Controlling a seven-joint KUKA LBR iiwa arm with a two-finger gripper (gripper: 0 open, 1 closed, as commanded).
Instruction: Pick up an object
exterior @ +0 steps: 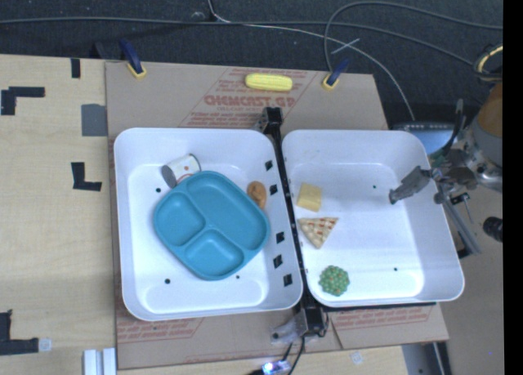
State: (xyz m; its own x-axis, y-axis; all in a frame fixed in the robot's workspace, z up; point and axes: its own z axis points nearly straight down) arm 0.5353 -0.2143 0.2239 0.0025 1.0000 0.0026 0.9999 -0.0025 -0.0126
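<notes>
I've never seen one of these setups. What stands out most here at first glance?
The big blue plastic divided tray grabs the eye, nearly filling the left white bin. Next come the small food pieces along the left side of the right white bin: a yellow cheese-like block, a triangular pizza slice and a green broccoli-like clump. The robot's hand hangs over that bin's right side.

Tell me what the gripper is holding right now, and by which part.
Nothing is held. The gripper hangs over the right bin near its right wall, with nothing between its jaws, well apart from the cheese block.
</notes>
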